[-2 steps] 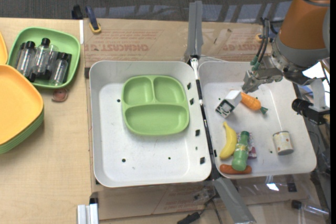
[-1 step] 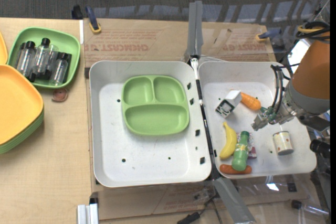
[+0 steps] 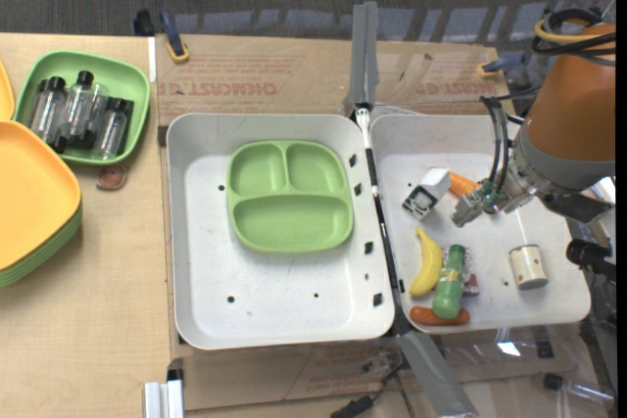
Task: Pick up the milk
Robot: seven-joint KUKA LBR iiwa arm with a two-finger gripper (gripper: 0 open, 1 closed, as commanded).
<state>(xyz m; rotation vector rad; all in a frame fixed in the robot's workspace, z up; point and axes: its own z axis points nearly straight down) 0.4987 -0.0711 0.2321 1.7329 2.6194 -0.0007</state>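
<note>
Flanking tan bench, wood table left; grey carpet beyond. Gripper [image 3: 477,204] over right bin [image 3: 549,303], opening unclear; milk [image 3: 424,194] beside.

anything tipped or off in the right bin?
Mostly toppled clutter. The green bottle lies on its side against the banana, and the small white carton sits tilted near the hand. The white cup looks tipped too. No spill or damage visible.

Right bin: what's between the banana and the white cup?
The green bottle, right beside the banana; then bare bin floor up to the white cup. Seen in the camera view.
</note>
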